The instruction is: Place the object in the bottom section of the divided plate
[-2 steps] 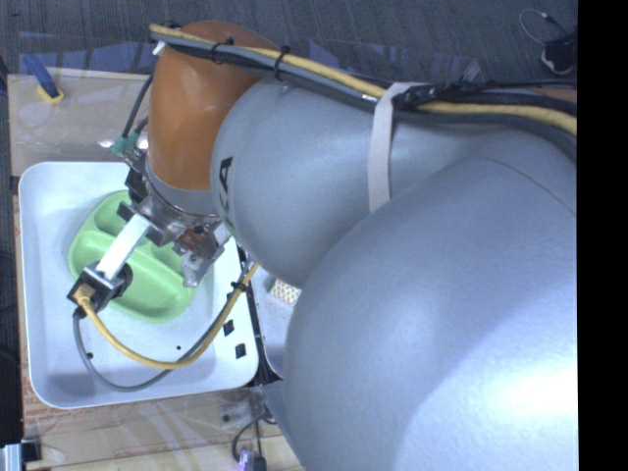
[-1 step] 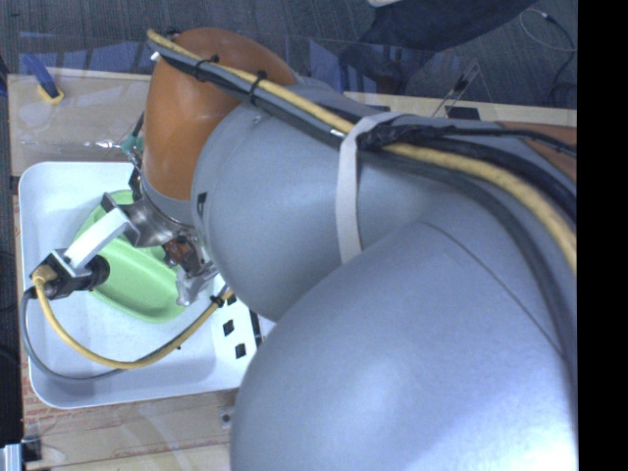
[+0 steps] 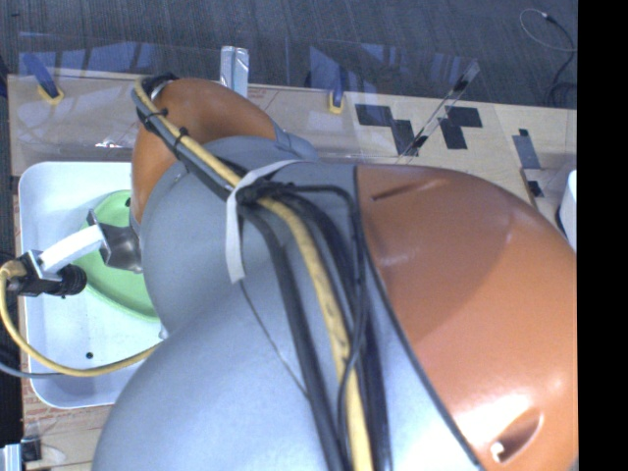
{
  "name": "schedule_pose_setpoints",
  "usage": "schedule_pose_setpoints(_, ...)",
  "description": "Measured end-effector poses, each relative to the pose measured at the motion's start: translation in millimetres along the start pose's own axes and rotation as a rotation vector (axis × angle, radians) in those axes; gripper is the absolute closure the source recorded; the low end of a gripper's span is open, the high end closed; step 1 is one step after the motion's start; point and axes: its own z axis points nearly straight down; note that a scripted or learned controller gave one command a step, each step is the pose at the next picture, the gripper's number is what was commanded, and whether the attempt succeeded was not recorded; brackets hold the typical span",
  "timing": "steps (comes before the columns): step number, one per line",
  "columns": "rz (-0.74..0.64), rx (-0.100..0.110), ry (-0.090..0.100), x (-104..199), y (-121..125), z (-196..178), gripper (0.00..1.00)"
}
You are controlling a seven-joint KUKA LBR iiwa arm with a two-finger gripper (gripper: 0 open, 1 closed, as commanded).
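Observation:
A light green plate [image 3: 110, 281] lies in the left white bin [image 3: 39, 196], and only its left part shows. My gripper [image 3: 122, 247] hangs over the plate's upper left part, with most of it hidden behind my own arm. From this angle I cannot make out whether it holds anything. No loose object shows on the visible part of the plate.
My grey and orange arm [image 3: 392, 302] covers the middle and right of the view, hiding what lies beneath. The wooden bench [image 3: 294, 116] runs along the back, with black tape marks [image 3: 412, 124] at the back right. A tiny dark speck [image 3: 90, 355] sits on the bin floor near its front.

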Motion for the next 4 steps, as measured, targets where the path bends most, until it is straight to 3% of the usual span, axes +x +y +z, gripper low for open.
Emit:
schedule_pose_setpoints(2,0.000,-0.001,0.000,0,0,0,0.00)
schedule_pose_setpoints(3,-0.101,0.003,-0.006,49,11,91,0.00)
schedule_pose_setpoints(4,0.026,0.000,0.000,14,4,145,0.00)
